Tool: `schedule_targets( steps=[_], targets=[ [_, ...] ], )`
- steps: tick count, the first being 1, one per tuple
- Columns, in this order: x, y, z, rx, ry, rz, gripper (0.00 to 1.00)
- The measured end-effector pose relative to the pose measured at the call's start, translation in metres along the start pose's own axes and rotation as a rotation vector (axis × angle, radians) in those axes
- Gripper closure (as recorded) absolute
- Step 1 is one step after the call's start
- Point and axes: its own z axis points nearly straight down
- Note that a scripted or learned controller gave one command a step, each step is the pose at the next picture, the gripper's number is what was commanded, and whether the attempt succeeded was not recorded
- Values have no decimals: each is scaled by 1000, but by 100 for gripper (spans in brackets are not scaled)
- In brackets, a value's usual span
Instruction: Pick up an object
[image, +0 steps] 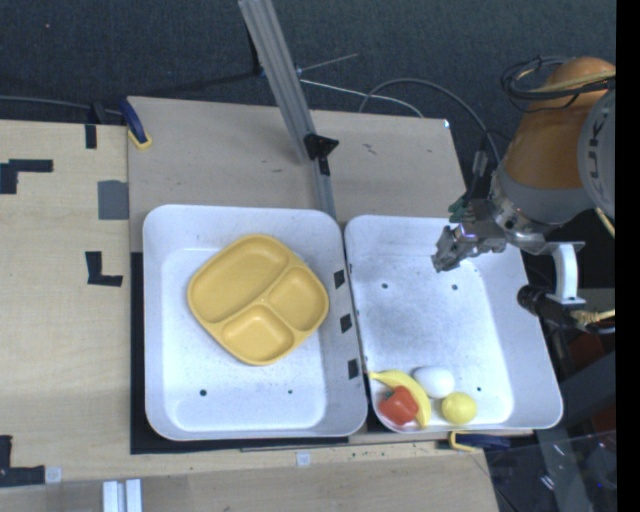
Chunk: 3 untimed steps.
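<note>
My gripper (447, 254) hangs over the upper right part of the right bin (420, 310), with nothing seen between its fingers. Far below it, in that bin's near corner, lie a yellow banana (404, 382), a red object (399, 405), a white egg-like object (434, 380) and a small yellow ball (459, 408), all close together. A yellow divided plate (258, 298) rests in the left bin (170, 330).
A grey metal post (290, 90) slants across the bench behind the bins, ending at a black clamp (320, 147) near the seam between them. Cables loop behind the right bin. The arm's orange band (555, 120) sits at the right edge.
</note>
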Motion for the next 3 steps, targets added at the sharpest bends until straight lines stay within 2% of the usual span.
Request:
schedule_targets(
  steps=[1, 2, 3],
  targets=[
    [59, 10, 0, 0, 0, -1, 100],
    [115, 33, 0, 0, 0, -1, 100],
    [170, 45, 19, 2, -1, 0, 100]
  ],
)
